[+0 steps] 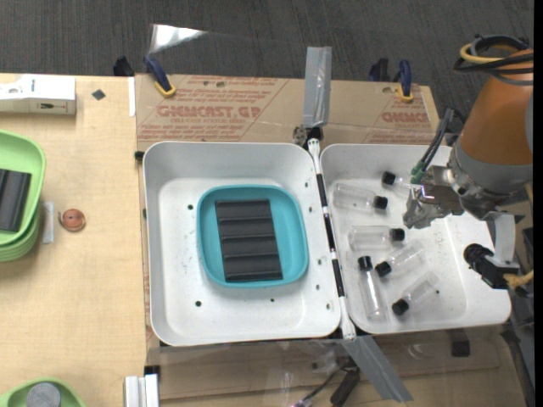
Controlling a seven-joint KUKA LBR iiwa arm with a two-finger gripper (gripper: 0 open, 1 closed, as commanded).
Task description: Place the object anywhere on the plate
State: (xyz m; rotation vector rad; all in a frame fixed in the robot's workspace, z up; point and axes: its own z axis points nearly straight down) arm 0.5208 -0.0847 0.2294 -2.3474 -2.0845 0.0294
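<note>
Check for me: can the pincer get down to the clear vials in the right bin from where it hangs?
Probably yes. The pincer hangs over the right bin, and the clear vials lie loose and uncovered below it.

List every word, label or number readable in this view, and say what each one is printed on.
"GHEMCAST GP" or close to it, large red letters, partly blurred: on the brown cardboard sheet behind the bins.
The same red print, cut off at the sheet's right end: only "CAST" is legible.
Small red lines along the sheet's top edge: too small to read.
Dark marks on the white box at upper left: blurred, unreadable.
</note>
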